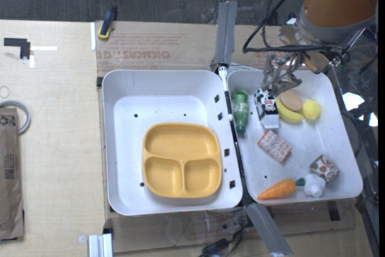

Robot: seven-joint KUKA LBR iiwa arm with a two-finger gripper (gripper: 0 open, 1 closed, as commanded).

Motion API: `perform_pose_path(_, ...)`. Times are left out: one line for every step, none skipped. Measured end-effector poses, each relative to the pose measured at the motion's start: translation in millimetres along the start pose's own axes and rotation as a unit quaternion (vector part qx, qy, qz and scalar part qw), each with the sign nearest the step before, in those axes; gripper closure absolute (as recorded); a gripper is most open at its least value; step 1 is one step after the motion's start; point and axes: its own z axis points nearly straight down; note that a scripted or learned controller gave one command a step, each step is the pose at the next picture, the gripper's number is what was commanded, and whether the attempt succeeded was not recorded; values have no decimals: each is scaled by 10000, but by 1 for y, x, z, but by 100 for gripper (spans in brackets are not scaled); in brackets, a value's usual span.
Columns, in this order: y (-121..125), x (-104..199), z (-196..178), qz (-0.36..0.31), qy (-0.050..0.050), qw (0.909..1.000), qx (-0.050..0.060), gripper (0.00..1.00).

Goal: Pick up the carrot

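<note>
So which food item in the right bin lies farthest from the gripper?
The carrot, orange, at the bin's near edge; the banana and lemon sit just below the gripper.

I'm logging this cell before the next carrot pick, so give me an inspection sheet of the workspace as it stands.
Surface: two white bins, left bin, right bin, on a cardboard-covered bench.
Job's things: carrot lying in the right bin's near edge, untouched.
Clutter: yellow tray in left bin; green bottle, banana, lemon, red box, small can in right bin.
Grippers: gripper above the right bin's far end, away from the carrot.
Cables: black cables looping beside the arm.
Surroundings: dark floor beyond; paper bag at left.
</note>
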Motion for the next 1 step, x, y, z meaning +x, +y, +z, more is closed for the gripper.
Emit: perform_pose_path(-24, 10, 50, -2058, -1, 9786, -6, 100)
